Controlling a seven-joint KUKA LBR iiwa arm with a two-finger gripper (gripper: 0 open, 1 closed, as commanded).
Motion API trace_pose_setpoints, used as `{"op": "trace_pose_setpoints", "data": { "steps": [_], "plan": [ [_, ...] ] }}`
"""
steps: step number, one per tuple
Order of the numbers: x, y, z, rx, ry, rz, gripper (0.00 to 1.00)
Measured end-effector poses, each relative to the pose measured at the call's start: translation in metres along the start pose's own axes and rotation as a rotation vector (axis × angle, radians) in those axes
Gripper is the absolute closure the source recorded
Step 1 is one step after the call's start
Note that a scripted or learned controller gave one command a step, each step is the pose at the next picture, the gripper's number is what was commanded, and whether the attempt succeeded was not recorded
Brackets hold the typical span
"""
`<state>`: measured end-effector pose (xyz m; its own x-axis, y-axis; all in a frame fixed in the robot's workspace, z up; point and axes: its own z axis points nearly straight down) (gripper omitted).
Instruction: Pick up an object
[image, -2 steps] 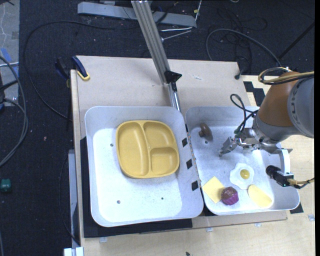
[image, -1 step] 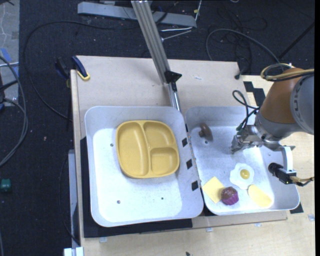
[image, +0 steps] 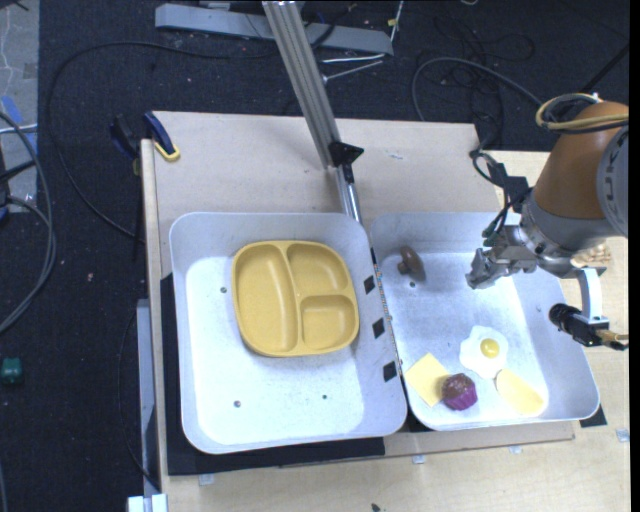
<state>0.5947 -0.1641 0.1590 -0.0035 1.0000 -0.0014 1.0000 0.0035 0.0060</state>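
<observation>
In the right bin lie a small brown object near the far left corner, a fried egg, a yellow cheese slice, a purple round object and a pale yellow wedge at the front. My gripper hangs over the far right part of this bin, right of the brown object and above the egg. Nothing shows between its tips.
The left bin holds a yellow divided plate. A metal pole slants from the far side down to the seam between the bins. Black clips sit along that seam. Cables run across the dark floor.
</observation>
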Motion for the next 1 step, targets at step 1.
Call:
{"op": "trace_pose_setpoints", "data": {
  "steps": [1],
  "plan": [
    [-0.0001,0.0015,-0.0530,0.000,-0.001,0.001,1.00]
  ]
}}
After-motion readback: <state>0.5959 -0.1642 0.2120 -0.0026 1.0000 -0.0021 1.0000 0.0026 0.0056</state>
